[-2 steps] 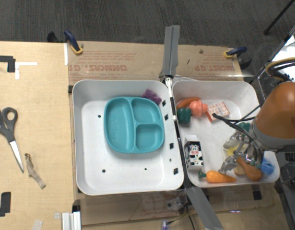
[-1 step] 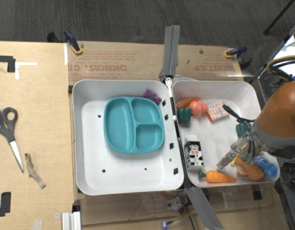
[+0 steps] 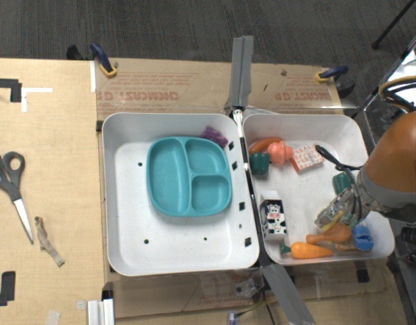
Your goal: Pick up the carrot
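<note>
1. End effector [image 3: 337, 212] sits low in the lower right of the frame, over the right bin [image 3: 309, 122]; its metallic tip hangs just above the bin's lower clutter, and whether it is wide or narrow cannot be told.
2. Arm [image 3: 397, 164]: a rounded orange band and grey wrist enter from the right edge, angled down and leftward.
3. Carrot [image 3: 310, 250]: a smooth, tapered orange piece lying flat along the right bin's lower wall, lower left of the end effector, near it.
4. A second orange piece [image 3: 331, 235] and a blue round item [image 3: 362, 238] lie just beside the tip.
5. Left bin [image 3: 120, 202] holds a glossy teal divided plate [image 3: 189, 176] with rounded compartments.
6. Desk [image 3: 45, 181], pale wood-grained, carries scissors [image 3: 13, 188] at the left edge.
</note>
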Controlling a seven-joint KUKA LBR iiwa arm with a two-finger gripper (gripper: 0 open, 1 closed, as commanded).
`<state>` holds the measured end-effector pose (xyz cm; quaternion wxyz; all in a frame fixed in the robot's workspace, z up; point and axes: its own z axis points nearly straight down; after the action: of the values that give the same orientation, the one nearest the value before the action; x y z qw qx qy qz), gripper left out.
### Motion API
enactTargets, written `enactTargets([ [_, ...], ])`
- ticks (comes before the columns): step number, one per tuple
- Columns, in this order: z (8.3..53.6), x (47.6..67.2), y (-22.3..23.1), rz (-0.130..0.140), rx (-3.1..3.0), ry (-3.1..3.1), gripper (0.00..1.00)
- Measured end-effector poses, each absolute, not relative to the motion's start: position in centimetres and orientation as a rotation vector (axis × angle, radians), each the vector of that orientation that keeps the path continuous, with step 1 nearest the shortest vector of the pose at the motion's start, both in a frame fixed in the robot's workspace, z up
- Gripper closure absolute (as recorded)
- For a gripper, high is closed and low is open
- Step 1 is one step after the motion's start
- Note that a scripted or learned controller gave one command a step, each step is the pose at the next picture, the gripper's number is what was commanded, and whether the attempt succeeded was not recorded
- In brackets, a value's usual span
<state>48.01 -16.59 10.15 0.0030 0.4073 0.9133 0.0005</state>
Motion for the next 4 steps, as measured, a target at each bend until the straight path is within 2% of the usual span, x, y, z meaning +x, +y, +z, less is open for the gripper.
enactTargets([
  [1, 12.4, 47.9, -15.8, 0.001, 0.663, 3.068, 1.0],
  [2, 14.4, 48.5, -10.8, 0.001, 0.603, 3.08, 1.0],
  [3, 11.5, 47.8, -16.9, 0.001, 0.373, 3.119, 1.0],
  [4, 14.6, 47.9, -9.5, 0.001, 0.267, 3.128, 1.0],
])
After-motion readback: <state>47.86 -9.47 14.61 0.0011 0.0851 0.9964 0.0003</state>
